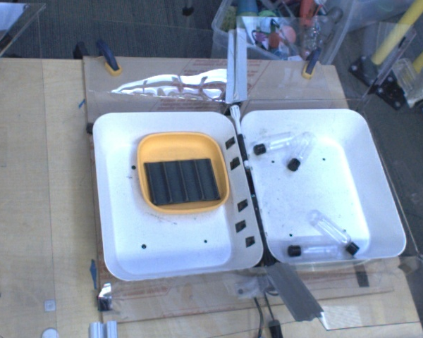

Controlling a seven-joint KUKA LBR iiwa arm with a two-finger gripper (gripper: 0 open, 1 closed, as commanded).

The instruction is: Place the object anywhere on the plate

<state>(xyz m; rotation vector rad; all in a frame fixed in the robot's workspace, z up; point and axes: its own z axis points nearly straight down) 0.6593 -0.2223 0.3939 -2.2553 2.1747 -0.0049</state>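
On the round-cornered yellow plastic plate (146, 153): dark grey ridged rectangular block (181, 182), lying flat.
Plate's place: left shallow white bin (120, 248).
Right shallow white bin (342, 164): clear black-capped plastic tubes (277, 144).
Gripper state: cannot tell.

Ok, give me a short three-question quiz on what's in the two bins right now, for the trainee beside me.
1. True or false: the dark ridged block lies on the yellow plate.
2. Which bin holds the clear tubes with black caps? A) left bin B) right bin C) both
3. Fill in: the yellow plate sits in the ____ bin.

Key
1. True: the block rests flat on the plate.
2. B: two tubes lie near the far edge and two near the front edge of the right bin.
3. left
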